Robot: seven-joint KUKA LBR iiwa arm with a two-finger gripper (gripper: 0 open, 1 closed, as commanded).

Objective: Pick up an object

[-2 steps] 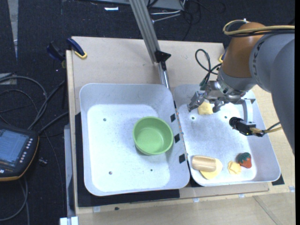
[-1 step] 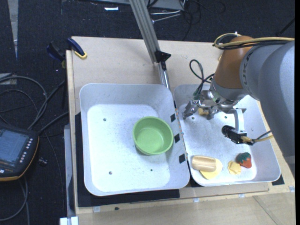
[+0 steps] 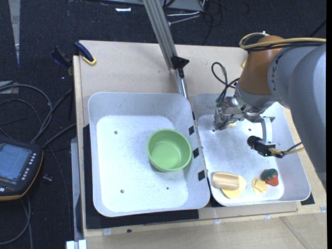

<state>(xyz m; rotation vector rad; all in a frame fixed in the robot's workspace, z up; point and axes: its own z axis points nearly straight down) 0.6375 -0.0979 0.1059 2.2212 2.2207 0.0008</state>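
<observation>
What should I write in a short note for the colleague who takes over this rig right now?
End effector: low over the back of the right bin; nothing visibly held.
Left bin: green bowl near its middle.
Right bin, front edge: a tan bread-like piece on a yellow piece, a small yellow piece, a strawberry-like toy.
Done: no pick visible.
Left: grasp and lift one object.

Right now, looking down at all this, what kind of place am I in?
Probably a robotics lab or test bench. A grey-and-orange robot arm reaches over two white bins holding toy food and a green bowl; cables and a handheld control screen lie on the floor.
</observation>
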